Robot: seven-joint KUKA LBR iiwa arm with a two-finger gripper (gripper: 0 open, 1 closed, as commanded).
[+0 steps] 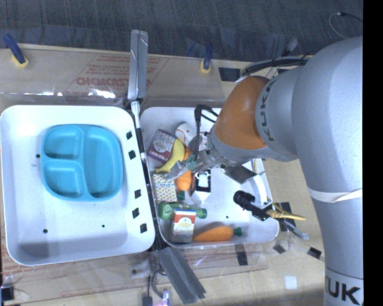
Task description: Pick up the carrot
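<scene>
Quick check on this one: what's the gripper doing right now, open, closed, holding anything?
Gripper: cannot be told. It is low in the right bin among the clutter beside the banana; the carrot lies apart at the bin's near edge.

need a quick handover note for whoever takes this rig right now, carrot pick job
Gripper: low in the right bin, over the cluttered left side by the banana; cannot tell whether it is open or shut.
Carrot: lying flat along the right bin's near edge, beside the small carton, well apart from the gripper.
Left bin: holds the blue divided tray.
Done: nothing visible; the carrot is not picked.
Left: move to the carrot, grasp it, lift it clear.
</scene>
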